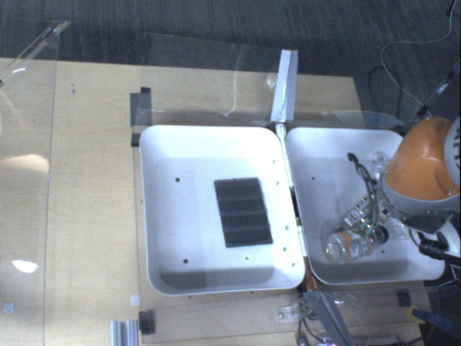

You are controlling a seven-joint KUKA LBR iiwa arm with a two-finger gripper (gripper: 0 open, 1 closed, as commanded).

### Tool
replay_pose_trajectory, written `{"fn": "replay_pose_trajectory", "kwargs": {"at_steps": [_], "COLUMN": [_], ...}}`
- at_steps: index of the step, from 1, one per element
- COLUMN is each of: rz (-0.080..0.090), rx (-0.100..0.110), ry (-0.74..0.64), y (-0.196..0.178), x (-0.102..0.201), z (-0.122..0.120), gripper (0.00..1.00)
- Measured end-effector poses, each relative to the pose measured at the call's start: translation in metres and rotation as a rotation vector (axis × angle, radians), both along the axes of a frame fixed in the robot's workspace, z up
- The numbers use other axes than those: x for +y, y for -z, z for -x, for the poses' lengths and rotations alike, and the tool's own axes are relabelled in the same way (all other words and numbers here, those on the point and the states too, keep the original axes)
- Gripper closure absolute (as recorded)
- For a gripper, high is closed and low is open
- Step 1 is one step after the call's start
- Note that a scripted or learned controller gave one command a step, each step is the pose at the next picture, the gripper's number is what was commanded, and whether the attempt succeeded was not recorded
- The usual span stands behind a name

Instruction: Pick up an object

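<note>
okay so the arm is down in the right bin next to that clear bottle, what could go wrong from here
Two risks, both judgements. The clear bottle lies on its side near the front wall of the right bin; being round, it could roll or slip away from the gripper. It is also transparent and hard to tell from the white floor, so a grasp may land off centre. The dark ribbed pad in the left bin is well away and seems safe.

Looks like a robotics lab: a plywood bench (79, 215) carrying two shallow white bins (155, 193) clamped side by side with black brackets (141, 107), clear plastic guard sheets (32, 49) along its far and left edges, loose cables (410, 56) trailing over dark carpet (180, 9) beyond the far right corner
</note>
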State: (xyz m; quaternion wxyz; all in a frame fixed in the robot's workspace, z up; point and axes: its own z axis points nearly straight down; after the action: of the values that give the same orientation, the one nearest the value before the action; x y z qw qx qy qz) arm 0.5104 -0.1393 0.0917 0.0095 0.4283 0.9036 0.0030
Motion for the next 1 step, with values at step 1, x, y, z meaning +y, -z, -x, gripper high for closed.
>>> {"fn": "replay_pose_trajectory", "kwargs": {"at_steps": [1], "rz": [0.002], "rx": [-0.002], "ry": [0.001], "y": [0.0002], "x": [-0.0011], "z": [-0.0004], "gripper": [0.00]}}
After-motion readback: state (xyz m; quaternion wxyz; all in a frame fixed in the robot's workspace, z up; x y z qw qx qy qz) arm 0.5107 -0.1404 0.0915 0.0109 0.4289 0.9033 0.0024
